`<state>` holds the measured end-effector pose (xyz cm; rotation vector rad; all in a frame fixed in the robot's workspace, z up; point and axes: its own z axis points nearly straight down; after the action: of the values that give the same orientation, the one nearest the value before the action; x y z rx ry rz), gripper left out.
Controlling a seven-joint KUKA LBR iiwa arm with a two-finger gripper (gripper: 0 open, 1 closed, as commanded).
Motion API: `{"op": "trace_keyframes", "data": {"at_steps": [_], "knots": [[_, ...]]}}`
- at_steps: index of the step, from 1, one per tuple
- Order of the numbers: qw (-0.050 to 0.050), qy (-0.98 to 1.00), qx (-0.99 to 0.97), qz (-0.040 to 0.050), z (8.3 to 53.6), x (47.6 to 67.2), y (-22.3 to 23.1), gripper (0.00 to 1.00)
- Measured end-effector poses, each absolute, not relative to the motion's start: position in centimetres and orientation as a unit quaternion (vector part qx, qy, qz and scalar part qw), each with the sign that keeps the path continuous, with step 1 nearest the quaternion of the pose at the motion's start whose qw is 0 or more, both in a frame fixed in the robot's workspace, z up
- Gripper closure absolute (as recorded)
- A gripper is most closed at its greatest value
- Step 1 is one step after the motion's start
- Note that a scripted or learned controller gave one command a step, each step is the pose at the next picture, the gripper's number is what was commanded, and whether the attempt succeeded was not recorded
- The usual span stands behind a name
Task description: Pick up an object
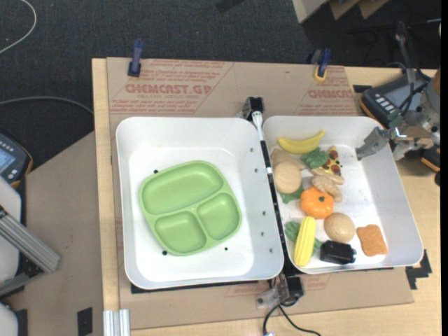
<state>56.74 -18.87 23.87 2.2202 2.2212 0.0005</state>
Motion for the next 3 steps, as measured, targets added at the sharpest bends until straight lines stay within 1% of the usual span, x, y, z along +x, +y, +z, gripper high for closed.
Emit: {"op": "trace_keyframes", "data": {"at_steps": [1,2,3], "knots": [[-0.003,0.708,0.706,-0.001,13.1,59.6,-16.8,0.0],[0.001,0.707,0.707,0.0005,9.1,52.9,-13.1,0.0],[0.001,0.707,0.707,0.0006,8.6,48.4,-10.5,0.0]]}}
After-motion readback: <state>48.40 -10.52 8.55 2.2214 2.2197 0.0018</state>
